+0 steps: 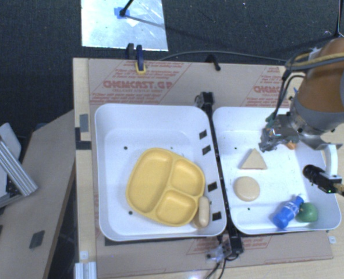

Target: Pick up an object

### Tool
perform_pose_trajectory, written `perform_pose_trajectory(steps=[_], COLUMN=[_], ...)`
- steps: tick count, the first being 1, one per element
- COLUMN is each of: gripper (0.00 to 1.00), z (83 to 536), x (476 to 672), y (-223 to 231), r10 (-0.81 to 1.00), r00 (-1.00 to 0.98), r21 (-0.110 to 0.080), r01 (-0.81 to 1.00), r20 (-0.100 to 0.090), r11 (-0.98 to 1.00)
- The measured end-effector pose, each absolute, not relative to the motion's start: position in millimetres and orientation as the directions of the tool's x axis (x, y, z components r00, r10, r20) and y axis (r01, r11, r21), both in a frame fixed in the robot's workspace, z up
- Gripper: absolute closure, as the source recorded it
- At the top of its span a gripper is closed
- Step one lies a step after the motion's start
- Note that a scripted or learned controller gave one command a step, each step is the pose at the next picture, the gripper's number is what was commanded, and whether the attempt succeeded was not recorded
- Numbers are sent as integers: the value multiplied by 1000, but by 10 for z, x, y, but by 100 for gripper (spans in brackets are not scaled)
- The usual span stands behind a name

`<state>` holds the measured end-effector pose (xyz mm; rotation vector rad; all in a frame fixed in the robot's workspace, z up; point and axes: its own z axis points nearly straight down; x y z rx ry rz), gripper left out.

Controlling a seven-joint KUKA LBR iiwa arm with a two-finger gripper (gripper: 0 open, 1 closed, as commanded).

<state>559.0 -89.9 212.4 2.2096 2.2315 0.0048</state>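
Note:
In the right bin (pixel 236 129) lie a tan wedge (pixel 252 160), a round tan disc (pixel 247 188), a blue bottle (pixel 287 211) and a green ball (pixel 307 213) at the front right corner. My gripper (pixel 269 138) hangs over the back of the right bin, just up and right of the wedge, with nothing visible between its fingers. The left bin (pixel 119 127) holds a yellow divided plate (pixel 166 186) and a small tan roll (pixel 203 211) at the plate's front right edge.
The arm's grey wrist and orange band (pixel 329 80) fill the upper right. A black divider with clips (pixel 213 156) runs between the bins. A metal rail (pixel 6 161) sits off the bench at the left.

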Motion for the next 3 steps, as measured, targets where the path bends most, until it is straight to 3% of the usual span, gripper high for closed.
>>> perform_pose_trajectory(steps=[3], gripper=[100], z=[2407], x=[5475], y=[710], r10=[1000], r00=[-10], r21=[2], r01=[1000], r20=[2], r11=[10])
